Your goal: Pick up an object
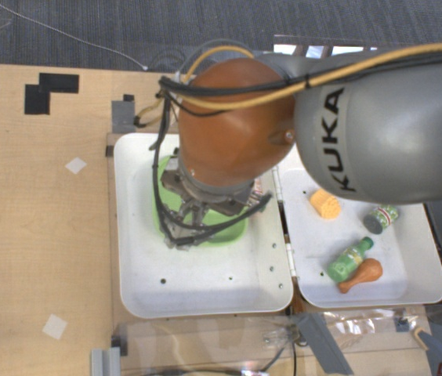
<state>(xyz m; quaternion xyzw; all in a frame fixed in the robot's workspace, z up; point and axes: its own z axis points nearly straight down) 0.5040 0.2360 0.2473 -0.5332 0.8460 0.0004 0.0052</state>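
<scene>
Bins, two of them, white and shallow, sit side by side on the wooden bench (41, 233). The grey arm (385, 124) reaches in from the right, and its orange band (233, 120) bulks over the left bin (197, 288), hiding much of that bin's upper half. Below the band the end effector (197, 222) hangs low over a green object (225, 229), of which only a rim and patches show around the dark wrist parts and cables; its kind cannot be made out. Whether the end effector is open, closed or gripping the green object cannot be told, since the wrist covers it.

The right bin (409, 288) carries four things. One yellow block-like piece (325, 204) lies near the bin's left wall. One small green-and-white bottle (381, 218) lies to its right, partly under the arm's edge. One green bottle (350, 260) lies tilted lower down, touching or just beside one orange-brown toy drumstick (361, 275). Black patches (48, 91) mark the bench at upper left.
</scene>
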